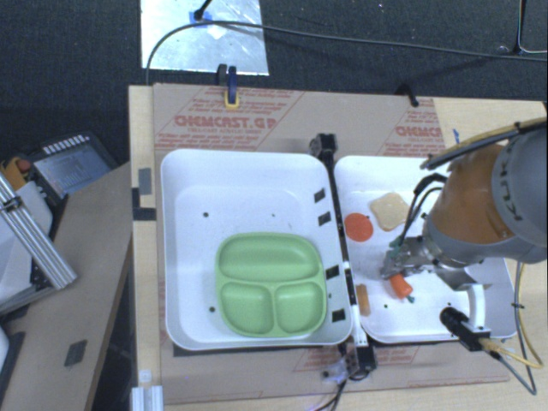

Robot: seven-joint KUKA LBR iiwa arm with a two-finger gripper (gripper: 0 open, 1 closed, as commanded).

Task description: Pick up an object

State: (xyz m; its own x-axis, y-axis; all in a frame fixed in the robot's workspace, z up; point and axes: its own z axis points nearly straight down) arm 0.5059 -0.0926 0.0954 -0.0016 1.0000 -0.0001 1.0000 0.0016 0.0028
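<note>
In the right bin (377,171) lie a round red-orange disc (358,226), a tan bread-like piece (389,210), a small brown stick (362,299) near the bin's left wall, and a small orange carrot-like piece (402,286). My gripper (396,265) hangs low over the middle of this bin, directly above the orange piece and touching or nearly touching it. The grey arm with its orange band covers the right part of the bin.
The left bin (197,178) holds a green three-compartment plate (270,282). A black divider clamp (325,146) sits between the bins at the back. Cables run across the dark floor behind the bench, and a metal plate (204,22) lies at the back.
</note>
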